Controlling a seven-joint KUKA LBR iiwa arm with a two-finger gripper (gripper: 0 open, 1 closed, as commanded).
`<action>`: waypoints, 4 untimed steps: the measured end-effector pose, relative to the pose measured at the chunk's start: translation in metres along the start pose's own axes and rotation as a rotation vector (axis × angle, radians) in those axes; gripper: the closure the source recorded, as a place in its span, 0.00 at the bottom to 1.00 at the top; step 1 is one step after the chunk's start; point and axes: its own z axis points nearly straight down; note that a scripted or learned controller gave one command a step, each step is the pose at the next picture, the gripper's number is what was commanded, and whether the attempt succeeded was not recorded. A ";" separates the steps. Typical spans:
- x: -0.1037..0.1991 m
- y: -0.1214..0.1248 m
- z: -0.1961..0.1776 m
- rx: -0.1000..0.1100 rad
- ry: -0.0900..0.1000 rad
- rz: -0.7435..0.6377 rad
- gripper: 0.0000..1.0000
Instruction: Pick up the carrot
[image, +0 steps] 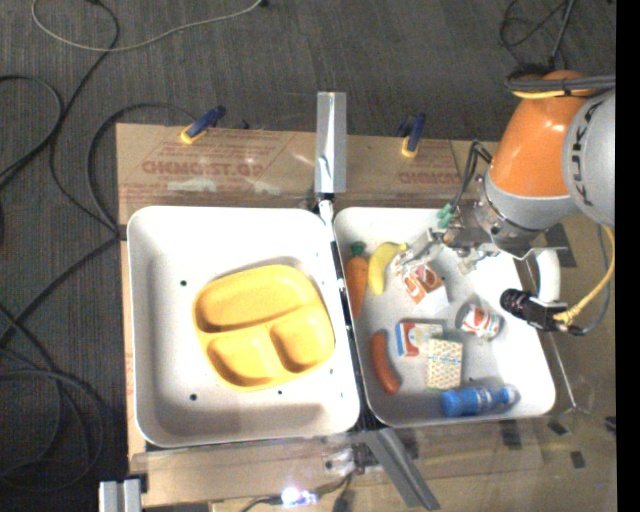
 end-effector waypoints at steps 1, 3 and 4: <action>0.005 -0.050 0.116 -0.020 -0.004 0.022 0.00; -0.010 0.076 0.131 0.037 0.005 0.153 0.00; 0.005 0.008 0.128 -0.010 -0.003 0.250 0.00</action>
